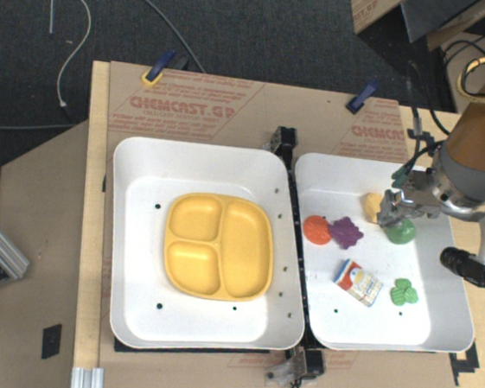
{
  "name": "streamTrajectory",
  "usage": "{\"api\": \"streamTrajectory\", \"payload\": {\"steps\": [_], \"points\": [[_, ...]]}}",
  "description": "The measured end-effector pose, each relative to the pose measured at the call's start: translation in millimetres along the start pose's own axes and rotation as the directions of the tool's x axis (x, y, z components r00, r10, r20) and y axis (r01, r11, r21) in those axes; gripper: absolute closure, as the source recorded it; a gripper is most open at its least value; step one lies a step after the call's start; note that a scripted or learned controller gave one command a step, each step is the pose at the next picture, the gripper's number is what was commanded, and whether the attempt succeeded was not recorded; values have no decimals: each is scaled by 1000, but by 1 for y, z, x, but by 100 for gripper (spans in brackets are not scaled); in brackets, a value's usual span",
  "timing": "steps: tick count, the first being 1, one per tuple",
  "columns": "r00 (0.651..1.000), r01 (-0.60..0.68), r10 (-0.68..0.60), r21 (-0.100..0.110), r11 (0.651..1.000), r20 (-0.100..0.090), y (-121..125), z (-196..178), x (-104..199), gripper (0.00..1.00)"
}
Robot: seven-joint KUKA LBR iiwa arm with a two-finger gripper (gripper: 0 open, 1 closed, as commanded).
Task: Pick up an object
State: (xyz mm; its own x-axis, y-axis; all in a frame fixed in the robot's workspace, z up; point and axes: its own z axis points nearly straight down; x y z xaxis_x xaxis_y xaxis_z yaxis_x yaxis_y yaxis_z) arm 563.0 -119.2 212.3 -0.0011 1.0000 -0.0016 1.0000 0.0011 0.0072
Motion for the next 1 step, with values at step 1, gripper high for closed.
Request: {"api": "streamTrajectory", "payload": {"steps": [1], "points": [[1000, 1, -1, 2, 1000, -1, 2, -54, 0, 100]]}}
